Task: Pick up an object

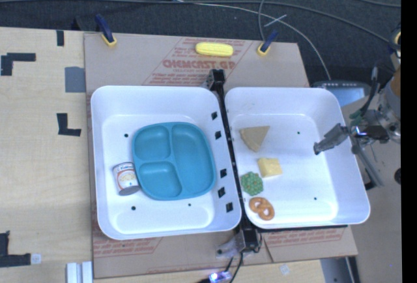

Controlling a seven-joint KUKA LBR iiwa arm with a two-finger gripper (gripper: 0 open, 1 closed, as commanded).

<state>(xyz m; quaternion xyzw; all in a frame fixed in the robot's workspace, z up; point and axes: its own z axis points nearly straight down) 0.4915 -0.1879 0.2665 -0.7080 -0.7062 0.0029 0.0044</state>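
1. Where the grey arm reaches in from the right, its jaws [324, 145] hang over the right shallow white bin [339, 210], near its right wall; whether they are wide or narrow I cannot tell, and nothing shows between them.
2. Left of them lie a tan wedge [255, 137], a yellow cube [269, 167], a green bumpy lump [251, 182] and a brown pretzel [262, 208], well apart from the jaws.
3. The left white bin [104, 105] holds a blue divided plate [174, 160] and a small can [126, 178] touching its left edge.
4. A yellow corn-like piece [214, 49] rests on the cardboard surface [143, 57] behind the bins.
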